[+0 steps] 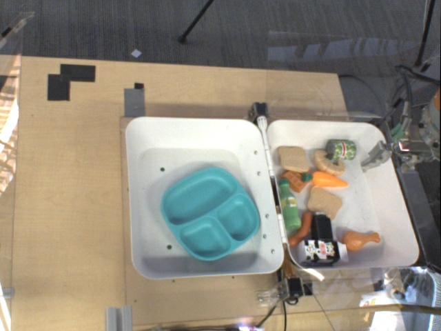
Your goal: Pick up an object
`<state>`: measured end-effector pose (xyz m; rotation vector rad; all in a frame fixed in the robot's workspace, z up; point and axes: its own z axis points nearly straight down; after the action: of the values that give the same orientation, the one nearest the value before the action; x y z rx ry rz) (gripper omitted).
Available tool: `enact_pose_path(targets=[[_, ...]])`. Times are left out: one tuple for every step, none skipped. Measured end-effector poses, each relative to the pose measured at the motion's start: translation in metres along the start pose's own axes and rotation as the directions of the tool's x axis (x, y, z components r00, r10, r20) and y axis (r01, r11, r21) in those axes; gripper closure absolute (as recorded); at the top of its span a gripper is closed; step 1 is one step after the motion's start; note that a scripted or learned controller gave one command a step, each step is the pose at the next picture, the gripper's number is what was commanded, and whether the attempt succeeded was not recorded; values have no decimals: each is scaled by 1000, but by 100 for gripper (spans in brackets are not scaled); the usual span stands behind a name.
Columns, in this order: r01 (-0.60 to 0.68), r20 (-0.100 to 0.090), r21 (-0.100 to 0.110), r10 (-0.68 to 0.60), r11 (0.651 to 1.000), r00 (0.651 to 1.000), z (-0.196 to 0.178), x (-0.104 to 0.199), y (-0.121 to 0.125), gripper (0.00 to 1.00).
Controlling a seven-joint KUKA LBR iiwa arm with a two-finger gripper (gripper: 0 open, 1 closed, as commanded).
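A: What's in the bins?

B: Left bin (138, 185), a shallow white moulded tub with rounded corners, has a teal plate (210, 213) with three compartments, smooth plastic, sitting near-centre. Right bin (406, 219) has toy food, glossy plastic mostly. I see a tan bread slice (294, 159) at the far left, a second bread slice (324, 203) mid-bin, an orange carrot (329, 180) tapering right between them, and a green can (340, 149) lying on its side at the far edge. A green bottle (289, 209) lies along the left wall. A black-and-white carton (321, 243) sits at the near left, boxy with printed faces. A brown drumstick (361, 240) is just right of it.

A: Gripper?

B: I see the gripper (383, 152) at the right bin's far right edge, a grey metal piece coming in from the right. The fingers are too small and blurry for me; I cannot tell if they're spread or pressed together. Nothing visible between them.

A: Closest object to it?

B: The green can, just left of it and apart, not touching. The carrot is left and nearer. The rest sits well apart towards the left. Bench (69, 219) is flat tan board with black tape patches (69, 80) at the far left.
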<state>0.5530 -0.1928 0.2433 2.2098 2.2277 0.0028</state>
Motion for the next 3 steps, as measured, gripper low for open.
enact_pose_path(targets=[[-164,-1,-11,164,986,987,155,52,65,0],[-159,-1,-6,159,987,987,144,52,64,100],[-375,-5,-6,375,927,927,21,98,34,100]])
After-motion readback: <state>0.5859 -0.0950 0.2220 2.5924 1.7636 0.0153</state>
